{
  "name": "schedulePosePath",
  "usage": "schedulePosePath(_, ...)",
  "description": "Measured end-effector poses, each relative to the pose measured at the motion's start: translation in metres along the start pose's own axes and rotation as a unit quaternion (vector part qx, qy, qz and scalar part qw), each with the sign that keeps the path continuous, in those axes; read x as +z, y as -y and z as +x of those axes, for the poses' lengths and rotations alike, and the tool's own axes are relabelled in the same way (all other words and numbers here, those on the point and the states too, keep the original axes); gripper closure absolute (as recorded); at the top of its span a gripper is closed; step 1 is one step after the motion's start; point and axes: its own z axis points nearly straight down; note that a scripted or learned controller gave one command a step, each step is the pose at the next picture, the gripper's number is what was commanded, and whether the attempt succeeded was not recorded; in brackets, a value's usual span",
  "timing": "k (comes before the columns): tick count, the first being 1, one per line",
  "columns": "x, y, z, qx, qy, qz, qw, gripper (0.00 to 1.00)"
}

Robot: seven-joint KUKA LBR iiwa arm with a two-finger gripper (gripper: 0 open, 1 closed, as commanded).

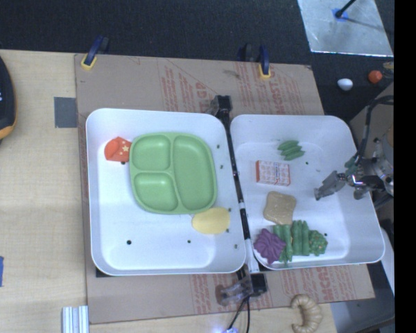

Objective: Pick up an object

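Hand (331, 186) looks open and empty over the right bin (333, 127), mid-approach; next it should drop onto the cracker (279, 207) just left of it.

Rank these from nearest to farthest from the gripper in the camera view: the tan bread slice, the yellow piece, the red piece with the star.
Measured from the gripper over the right bin:
1. Tan bread slice, right bin, just left of the gripper.
2. Yellow piece, left bin, near its right edge below the green plate.
3. Red piece with the star, left bin's far left side.
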Motion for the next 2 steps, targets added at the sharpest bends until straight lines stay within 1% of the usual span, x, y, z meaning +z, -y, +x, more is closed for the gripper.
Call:
schedulePosePath(1, 0.112, -0.052, 0.070, -0.004, -0.002, 0.003, 1.0000, 0.00)
schedulePosePath(2, 0.105, -0.121, 0.023, 0.000, 0.001, -0.003, 1.0000, 0.00)
